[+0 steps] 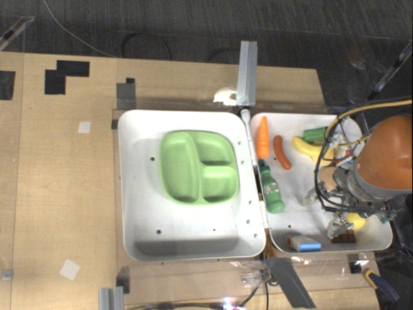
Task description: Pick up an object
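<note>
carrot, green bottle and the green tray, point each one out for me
carrot [262,137], camera view, middle of its orange body.
green bottle [271,190], camera view, middle of its body, by the right bin's left wall.
green tray [175,166], camera view, floor of its long left compartment.

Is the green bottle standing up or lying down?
Lying down. The green bottle rests on its side in the right bin, lengthwise along the bin's left wall, just below the carrot.

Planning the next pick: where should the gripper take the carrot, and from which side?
Grip the carrot across its thicker upper half, coming straight down. It lies lengthwise against the right bin's left wall, so the wall side looks tight; the sausage side has more room.
</note>
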### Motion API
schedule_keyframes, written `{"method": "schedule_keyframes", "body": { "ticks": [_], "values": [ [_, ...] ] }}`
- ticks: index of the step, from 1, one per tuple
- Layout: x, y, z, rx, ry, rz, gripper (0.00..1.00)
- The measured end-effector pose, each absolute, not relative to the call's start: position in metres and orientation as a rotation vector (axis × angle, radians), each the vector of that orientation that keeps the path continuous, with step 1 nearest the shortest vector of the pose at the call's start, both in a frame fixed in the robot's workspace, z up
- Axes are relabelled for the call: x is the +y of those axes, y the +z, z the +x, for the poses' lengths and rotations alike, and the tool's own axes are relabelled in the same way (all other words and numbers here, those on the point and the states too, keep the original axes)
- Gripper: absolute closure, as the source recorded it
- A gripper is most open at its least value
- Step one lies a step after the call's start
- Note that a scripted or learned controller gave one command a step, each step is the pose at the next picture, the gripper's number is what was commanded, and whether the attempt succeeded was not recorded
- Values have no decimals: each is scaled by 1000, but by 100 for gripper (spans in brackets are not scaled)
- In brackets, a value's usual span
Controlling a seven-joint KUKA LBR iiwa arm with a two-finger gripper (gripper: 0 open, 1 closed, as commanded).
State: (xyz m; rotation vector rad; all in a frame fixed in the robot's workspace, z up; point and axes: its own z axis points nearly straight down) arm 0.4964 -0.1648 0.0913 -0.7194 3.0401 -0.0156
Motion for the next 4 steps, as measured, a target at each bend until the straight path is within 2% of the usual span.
{"method": "schedule_keyframes", "body": {
  "ticks": [1, 2, 3, 4],
  "values": [
    [-194, 97, 514, 2897, -9, -1190, 0],
    [-157, 92, 499, 2761, -24, -1463, 0],
    [-153, 105, 505, 2746, -30, -1456, 100],
    [-98, 174, 533, 2593, -7, -1756, 100]
  ]
}}
